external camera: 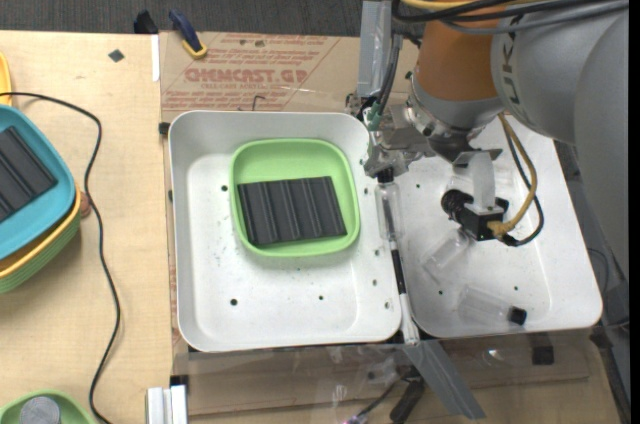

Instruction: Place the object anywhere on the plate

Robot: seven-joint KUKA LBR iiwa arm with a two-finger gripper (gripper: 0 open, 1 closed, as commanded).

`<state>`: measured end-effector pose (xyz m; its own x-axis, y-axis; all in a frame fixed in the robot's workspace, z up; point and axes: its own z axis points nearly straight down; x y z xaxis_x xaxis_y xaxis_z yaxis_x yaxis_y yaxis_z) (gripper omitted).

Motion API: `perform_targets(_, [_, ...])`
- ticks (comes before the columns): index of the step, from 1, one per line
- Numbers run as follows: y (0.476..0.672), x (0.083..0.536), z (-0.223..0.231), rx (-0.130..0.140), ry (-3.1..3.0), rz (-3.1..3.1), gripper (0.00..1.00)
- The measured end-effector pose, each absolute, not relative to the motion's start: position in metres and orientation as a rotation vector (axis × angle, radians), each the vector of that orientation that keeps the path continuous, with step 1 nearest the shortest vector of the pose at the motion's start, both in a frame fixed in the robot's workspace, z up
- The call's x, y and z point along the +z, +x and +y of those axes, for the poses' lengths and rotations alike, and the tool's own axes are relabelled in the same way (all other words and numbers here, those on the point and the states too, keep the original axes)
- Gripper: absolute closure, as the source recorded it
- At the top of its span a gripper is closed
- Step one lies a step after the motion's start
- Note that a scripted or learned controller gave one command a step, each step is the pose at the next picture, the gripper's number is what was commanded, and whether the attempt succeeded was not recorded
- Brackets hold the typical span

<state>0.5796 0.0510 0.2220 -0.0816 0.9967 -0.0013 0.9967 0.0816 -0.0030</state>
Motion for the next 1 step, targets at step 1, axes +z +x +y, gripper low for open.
perform_targets(1, [0.5796,0.222,0.0509,0.005,-2.128,-2.309,0.0])
